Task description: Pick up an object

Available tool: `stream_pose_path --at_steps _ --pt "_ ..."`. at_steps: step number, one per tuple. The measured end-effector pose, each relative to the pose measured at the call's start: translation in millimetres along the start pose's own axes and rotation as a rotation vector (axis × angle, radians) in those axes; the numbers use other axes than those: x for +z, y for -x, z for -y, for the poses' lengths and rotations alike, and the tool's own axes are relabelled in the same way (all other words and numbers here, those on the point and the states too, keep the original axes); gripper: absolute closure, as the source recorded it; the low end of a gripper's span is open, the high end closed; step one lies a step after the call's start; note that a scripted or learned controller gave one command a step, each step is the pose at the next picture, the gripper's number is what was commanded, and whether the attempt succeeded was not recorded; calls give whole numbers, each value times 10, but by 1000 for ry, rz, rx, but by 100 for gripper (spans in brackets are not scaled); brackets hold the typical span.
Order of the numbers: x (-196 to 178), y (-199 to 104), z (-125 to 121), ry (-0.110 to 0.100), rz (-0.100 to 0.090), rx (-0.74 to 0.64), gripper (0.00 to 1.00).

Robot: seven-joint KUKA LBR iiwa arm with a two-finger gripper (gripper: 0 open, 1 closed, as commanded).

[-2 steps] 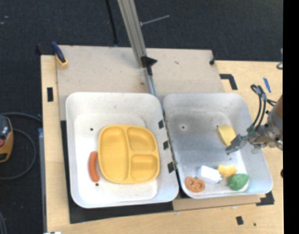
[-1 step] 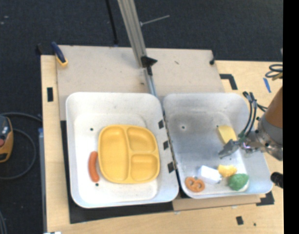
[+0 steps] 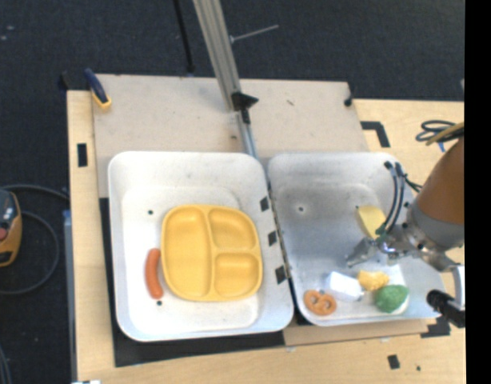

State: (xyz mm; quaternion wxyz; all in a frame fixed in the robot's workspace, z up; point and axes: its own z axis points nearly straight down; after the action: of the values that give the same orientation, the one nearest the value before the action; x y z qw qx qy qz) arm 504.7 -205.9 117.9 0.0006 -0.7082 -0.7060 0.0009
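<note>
Reaching in from the right, the arm hangs its gripper low over the right bin, toward that bin's right edge and a little short of its near edge. The metal fingers spread apart, with bare bin floor showing between them; nothing sits in the gap, so no grasp is made as judged from this view

Candidate objects cluster in the right bin's near-right corner: a yellow block just behind the gripper, partly hidden by the wrist; a small yellow piece just in front of the fingers; a white piece beside it toward the bin's middle; a pretzel at the near edge; a green lump at the near-right corner. The crowding probably reflects objects sliding into the corner; it leaves little clearance for the fingers

The left bin holds a yellow divided tray at its centre and a sausage just beside the tray's left rim, well apart from the gripper

Judgement: pose suits a descent on the small yellow piece or the yellow block; which one is targeted cannot be told. Risk: fingers nudging neighbours against the bin wall
</note>
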Motion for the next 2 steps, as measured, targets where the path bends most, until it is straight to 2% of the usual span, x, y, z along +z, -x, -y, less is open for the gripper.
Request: stream_pose_path --at_steps 1,2 --pt "-139 18 -17 7 2 3 100" --pt "-780 55 -74 11 4 -6 100"
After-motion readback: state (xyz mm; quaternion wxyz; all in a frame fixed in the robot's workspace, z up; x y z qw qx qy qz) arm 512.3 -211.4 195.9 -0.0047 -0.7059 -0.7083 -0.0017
